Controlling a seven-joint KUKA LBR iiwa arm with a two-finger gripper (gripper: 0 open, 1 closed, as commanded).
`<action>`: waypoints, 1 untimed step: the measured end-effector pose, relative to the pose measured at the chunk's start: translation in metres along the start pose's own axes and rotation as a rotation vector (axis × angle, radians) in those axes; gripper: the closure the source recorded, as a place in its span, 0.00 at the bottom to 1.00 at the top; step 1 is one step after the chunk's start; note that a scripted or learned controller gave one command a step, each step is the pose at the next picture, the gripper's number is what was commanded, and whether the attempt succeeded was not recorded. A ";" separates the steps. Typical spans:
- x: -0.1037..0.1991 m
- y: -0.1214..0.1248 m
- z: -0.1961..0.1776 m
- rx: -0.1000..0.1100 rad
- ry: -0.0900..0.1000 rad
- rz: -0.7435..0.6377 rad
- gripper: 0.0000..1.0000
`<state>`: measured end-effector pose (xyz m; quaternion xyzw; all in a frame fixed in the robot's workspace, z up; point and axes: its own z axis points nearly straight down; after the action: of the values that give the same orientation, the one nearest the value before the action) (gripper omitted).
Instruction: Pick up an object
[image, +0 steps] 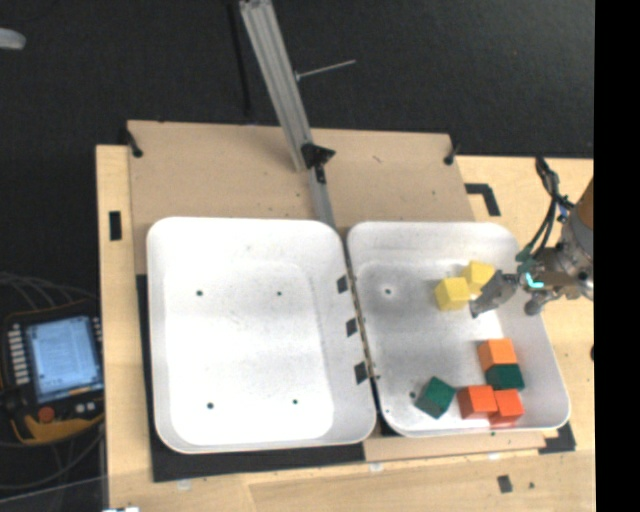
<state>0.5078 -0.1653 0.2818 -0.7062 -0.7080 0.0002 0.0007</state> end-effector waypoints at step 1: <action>0.000 0.001 -0.001 -0.004 -0.001 0.002 0.00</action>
<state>0.5084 -0.1655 0.2832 -0.7069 -0.7073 -0.0007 -0.0010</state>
